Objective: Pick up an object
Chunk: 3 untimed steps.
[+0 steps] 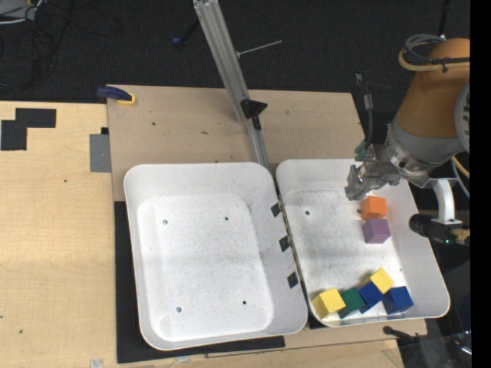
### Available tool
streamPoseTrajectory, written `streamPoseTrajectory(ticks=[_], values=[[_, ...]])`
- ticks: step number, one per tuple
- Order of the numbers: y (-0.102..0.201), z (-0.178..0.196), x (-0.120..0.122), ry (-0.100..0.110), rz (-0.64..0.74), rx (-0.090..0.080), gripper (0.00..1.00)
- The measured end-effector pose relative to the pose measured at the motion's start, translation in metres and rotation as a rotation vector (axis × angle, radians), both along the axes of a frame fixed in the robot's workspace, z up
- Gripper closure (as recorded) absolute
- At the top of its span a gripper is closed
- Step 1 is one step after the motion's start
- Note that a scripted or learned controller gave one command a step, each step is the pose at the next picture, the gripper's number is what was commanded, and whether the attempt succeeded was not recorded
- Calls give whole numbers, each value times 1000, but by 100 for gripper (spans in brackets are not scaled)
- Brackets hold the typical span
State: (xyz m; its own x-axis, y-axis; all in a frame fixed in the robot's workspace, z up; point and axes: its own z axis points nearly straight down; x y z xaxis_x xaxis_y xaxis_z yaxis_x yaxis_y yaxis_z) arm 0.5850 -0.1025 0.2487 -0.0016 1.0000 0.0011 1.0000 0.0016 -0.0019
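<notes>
In the right bin (322, 240) an orange cube (374, 206) lies just above a purple cube (376, 230). A cluster of blocks sits at the bin's near edge: a yellow one (331, 302), a green one (353, 300), a second yellow one (381, 280) and two blue ones (397, 299). My gripper (359, 188) hangs over the right bin, just left of and above the orange cube. Nothing shows between its fingers.
The left bin (203, 251) lies beside the right one, with black clips (284, 242) along the shared rim. A slanted aluminium rail (227, 60) rises behind the bins. A blue and yellow item (116, 94) rests at the bench's far left corner.
</notes>
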Motion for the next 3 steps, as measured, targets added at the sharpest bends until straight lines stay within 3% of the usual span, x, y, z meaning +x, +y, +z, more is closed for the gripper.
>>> streamPoseTrajectory(ticks=[1, 3], values=[[54, 6, 10, -1, 3, 1, 100], [161, -18, 38, 1, 1, 0, 100]])
